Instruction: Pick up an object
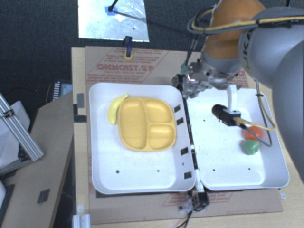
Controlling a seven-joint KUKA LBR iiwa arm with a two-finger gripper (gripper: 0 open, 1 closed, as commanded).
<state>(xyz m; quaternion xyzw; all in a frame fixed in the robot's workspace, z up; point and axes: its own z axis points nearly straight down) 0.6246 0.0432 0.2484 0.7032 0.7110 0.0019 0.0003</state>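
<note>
Gripper (188, 86) hangs above the far end of the seam between the bins, carrying nothing visible; whether it is spread or pressed together I cannot tell. In the white left bin (102, 170) a yellow plastic banana (114, 109) lies against a yellow three-compartment plastic plate (145, 123). In the white right bin (223, 172) an orange round piece (254, 132) and a green rounded lump (251, 147) sit together by the right wall, likely strewn loose as pick candidates.
</note>
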